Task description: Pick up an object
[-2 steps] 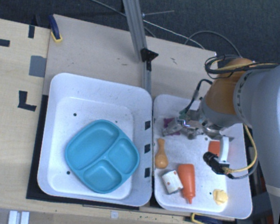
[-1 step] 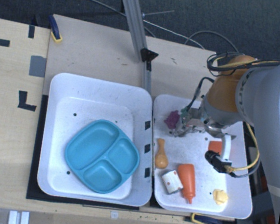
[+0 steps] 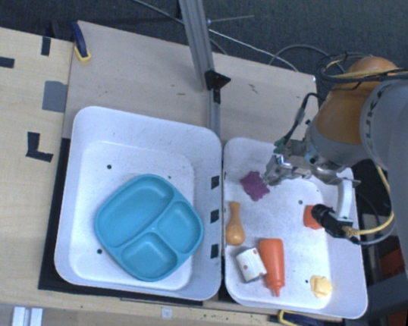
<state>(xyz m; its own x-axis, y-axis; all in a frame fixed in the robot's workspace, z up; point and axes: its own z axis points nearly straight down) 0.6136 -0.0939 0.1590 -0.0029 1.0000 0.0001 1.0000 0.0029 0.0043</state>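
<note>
Right, we're at the approach stage; gripper (image 3: 276,170) sits over the right bin (image 3: 337,294), near its upper left part, just at 1 o'clock of the purple block (image 3: 254,185); we cannot tell whether it is open or shut, the tips are too small and dark against the wrist; nothing visibly between them, so we call no grasp yet.

Likely target is the purple block, lying flat near the bin's left wall, apart from the rest; orange carrot-shaped piece (image 3: 273,263) at 5 o'clock of it, white cube (image 3: 250,265) touching or just beside the carrot, tan pear-like piece (image 3: 234,228) at 6 o'clock, small yellow thing (image 3: 320,286) at the lower right, red bit (image 3: 313,216) at 3 o'clock.

To do it well, we judge: shift toward 7 o'clock to centre on the block; come straight down; straddle its narrow sides; watch the bin wall at 9 o'clock, a finger could catch it; close before lifting.

Left bin (image 3: 75,199) bears a blue divided plate (image 3: 149,226); not involved.
</note>
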